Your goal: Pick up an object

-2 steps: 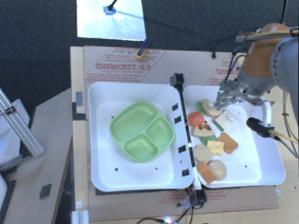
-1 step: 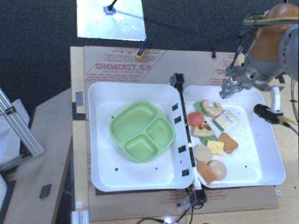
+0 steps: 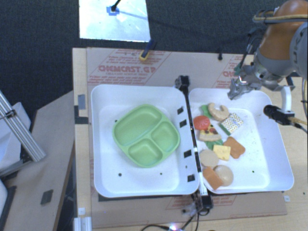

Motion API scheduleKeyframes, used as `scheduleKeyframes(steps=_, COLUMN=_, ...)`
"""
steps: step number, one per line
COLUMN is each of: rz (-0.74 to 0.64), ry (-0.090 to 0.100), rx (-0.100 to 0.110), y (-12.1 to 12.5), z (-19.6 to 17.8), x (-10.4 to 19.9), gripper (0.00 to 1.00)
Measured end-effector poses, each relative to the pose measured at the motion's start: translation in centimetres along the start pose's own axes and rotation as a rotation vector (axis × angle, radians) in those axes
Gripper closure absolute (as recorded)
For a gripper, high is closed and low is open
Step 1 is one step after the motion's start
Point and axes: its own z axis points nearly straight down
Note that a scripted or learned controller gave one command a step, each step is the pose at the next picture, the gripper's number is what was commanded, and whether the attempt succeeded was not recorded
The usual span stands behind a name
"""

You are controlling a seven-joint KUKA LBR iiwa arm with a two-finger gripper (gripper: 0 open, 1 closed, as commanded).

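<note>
- The gripper [image 3: 235,93] hangs over the far edge of the right bin [image 3: 275,154], just right of the far end of the divider between the two bins. Its tip is small and blurred here, so I cannot tell whether it is spread or closed, and nothing can be seen in it.
- The toy food lies in the right bin, to the near-left of the gripper. The closest piece is the tan curled pastry [image 3: 219,111], with the patterned white block [image 3: 232,123] just right of it and the red tomato [image 3: 201,122] to its near-left.
- The pieces run as one cluster whose long axis goes from far to near along the bin's left half, ending at the orange wedge [image 3: 212,178] and pale round [image 3: 224,174].
- The pastry's open side faces right; the patterned block lies on a diagonal.
- The green divided plate [image 3: 146,134] sits in the left bin [image 3: 103,143], well apart from the gripper.
</note>
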Motion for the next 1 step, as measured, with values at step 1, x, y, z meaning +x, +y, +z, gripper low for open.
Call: scheduleKeyframes(steps=1, rz=-0.002, ry=0.002, rx=0.003, y=-2.44, z=-0.71, x=5.14, gripper=1.0)
